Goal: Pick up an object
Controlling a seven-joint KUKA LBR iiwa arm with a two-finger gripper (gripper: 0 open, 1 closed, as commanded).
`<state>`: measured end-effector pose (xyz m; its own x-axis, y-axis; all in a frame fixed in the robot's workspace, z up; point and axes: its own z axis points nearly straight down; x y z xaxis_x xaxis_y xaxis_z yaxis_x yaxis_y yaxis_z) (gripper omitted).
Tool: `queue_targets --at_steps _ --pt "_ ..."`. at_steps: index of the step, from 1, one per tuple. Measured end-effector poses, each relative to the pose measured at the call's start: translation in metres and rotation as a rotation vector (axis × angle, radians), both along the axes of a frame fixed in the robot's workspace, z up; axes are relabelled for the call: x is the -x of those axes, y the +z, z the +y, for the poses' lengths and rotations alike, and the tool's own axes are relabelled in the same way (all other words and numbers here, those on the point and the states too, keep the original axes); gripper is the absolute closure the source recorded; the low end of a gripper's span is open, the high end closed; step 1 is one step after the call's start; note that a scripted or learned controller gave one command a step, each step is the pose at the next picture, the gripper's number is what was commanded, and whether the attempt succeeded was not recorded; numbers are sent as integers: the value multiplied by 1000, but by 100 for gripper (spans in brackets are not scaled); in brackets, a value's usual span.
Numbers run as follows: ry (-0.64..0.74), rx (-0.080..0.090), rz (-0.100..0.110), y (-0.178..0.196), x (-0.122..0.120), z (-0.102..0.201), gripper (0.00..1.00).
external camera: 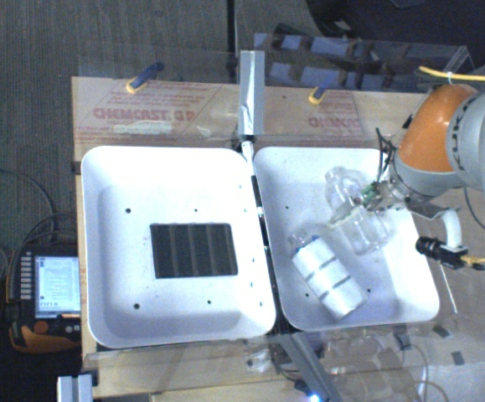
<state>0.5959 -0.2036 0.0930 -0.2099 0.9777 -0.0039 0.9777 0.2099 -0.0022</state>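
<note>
In the right bin, a white ribbed cylinder lies on its side near the front. Behind it sit clear plastic pieces: one towards the back, another at mid-bin. A dark ridged rectangular pad lies flat in the middle of the left bin. The arm, with its orange band, leans in from the right. Its gripper hangs over the clear pieces, low in the right bin. Nothing can be made out between its tips among the clear plastic.
A metal post stands behind the seam between the bins. A handheld pendant lies off the bench to the left. Yellow clamps hold the board at the back. A black cable fitting sticks out near the right bin's rim.
</note>
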Motion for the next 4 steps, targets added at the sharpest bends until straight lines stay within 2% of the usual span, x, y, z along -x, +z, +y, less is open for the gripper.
queue_targets --at_steps 1,2,3,4 --pt "57 -13 70 -1 -41 -6 0" --pt "-92 9 78 -1 -53 10 0" --pt "-219 -1 2 64 -71 7 0" --pt "-313 -5 -1 88 -33 36 0"
